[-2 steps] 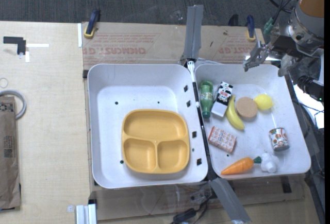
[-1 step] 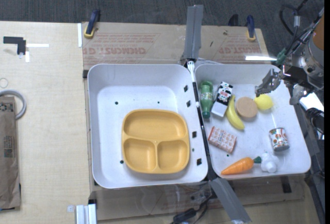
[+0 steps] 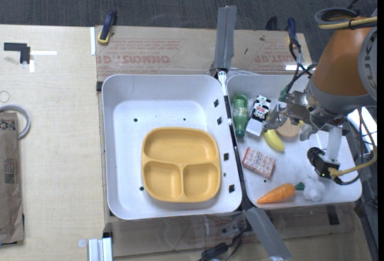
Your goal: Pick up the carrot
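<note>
Here, carrot (image 3: 278,194): lay at right bin's (image 3: 351,195) near edge;
gripper (image 3: 289,117): hovered above banana (image 3: 274,140); its grip state could not be told

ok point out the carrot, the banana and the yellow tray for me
carrot (image 3: 277,194), camera view, middle of its orange body, near the front edge of the right bin
banana (image 3: 274,140), camera view, middle of its curved yellow body
yellow tray (image 3: 180,141), camera view, bare floor of its long upper compartment

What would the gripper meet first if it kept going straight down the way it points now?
Probably the yellow banana, which lies just beneath the gripper; depth is unclear from this slant. The orange carrot lies apart, near the bin's front edge.
</note>
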